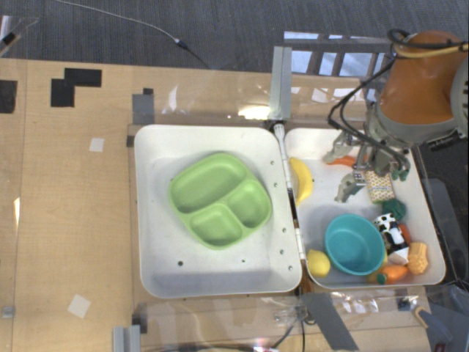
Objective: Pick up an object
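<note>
The gripper (350, 171) hangs over the back part of the right bin (432, 218), and its two fingers (346, 189) are spread apart with nothing between them. No toy is picked out by the task, so the closest one looks like the best pick. The yellow banana (301, 178) lies just to the left of the fingers, beside the wall between the two bins. Its long side runs from the back of the bin toward the front, so the fingers would do best to close across its thin middle. A small patterned block (379, 187) sits just to the right of the fingers, partly under the arm. The blue bowl (355, 244) is nearer the front, with a lemon (318, 263) by its left side and a bunch of small toys (399, 248) crowded on its right. The bin floor is flat, white and smooth. Around the banana there is a little room, but the wall is close. The left bin (154, 270) holds a green plate (220, 199).
</note>
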Available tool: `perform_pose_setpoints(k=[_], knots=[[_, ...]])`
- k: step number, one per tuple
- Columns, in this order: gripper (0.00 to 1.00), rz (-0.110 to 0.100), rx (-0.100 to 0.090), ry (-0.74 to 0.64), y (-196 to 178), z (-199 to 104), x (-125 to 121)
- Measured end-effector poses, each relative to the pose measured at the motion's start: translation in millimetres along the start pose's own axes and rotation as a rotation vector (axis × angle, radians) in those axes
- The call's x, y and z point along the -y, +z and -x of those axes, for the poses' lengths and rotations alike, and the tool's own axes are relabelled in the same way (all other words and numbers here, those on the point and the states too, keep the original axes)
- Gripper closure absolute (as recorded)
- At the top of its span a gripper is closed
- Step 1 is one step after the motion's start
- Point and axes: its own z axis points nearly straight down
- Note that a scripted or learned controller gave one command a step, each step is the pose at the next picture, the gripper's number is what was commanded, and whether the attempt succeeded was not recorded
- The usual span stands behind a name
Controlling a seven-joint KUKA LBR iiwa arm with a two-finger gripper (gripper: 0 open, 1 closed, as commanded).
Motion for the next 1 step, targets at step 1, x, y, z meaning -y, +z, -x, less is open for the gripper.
perform_pose_setpoints(k=[1], knots=[[0.0, 0.002, -0.008, -0.097, 101.1, -49.2, -0.8]])
